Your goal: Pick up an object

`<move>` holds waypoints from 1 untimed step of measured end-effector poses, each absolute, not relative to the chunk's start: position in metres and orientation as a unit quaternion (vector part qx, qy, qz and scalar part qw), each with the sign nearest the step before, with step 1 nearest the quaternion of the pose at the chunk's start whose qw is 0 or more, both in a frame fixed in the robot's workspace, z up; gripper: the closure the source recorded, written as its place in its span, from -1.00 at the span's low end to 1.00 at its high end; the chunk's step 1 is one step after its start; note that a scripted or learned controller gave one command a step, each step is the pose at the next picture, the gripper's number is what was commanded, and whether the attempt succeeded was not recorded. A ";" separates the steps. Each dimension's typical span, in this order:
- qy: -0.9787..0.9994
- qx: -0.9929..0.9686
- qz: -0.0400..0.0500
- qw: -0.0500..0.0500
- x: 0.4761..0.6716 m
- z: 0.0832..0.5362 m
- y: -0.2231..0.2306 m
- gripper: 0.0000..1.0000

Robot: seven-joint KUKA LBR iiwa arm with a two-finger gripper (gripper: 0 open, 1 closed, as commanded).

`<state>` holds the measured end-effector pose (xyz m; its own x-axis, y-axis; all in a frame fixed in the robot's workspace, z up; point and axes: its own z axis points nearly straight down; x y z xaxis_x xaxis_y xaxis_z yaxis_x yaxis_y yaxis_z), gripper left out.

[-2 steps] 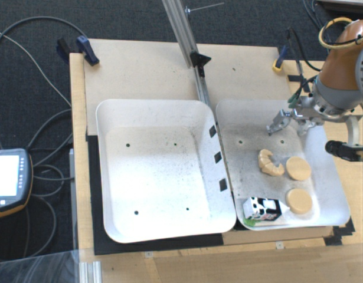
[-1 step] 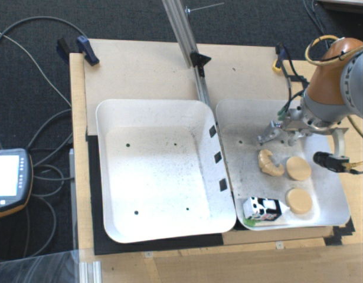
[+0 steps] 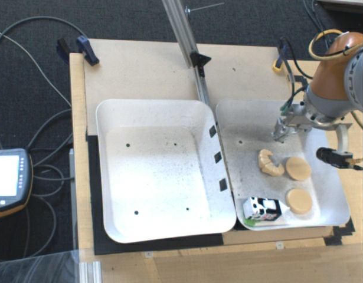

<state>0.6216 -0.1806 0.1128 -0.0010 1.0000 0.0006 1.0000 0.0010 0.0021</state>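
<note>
My gripper (image 3: 280,133) hangs low over the right bin (image 3: 240,122), near its far side; I cannot tell how it is set, and nothing shows in its grasp. Just below it lies a pale curved piece (image 3: 270,163), touching a round tan disc (image 3: 298,168). A second disc (image 3: 299,200) sits nearer the front, beside a black-and-white carton (image 3: 262,209) whose print is too small to read.

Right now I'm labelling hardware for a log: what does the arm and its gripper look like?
The arm is grey with a rounded orange band above the wrist. A yellow cable loops over it and dark cables run alongside. The gripper is small, metallic grey.
</note>
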 end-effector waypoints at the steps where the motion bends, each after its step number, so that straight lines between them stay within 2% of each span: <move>1: 0.708 0.706 0.002 0.004 0.629 0.177 -0.178 1.00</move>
<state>0.6287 -0.1780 0.1770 -0.0020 1.0000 -0.0024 1.0000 0.0020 0.0088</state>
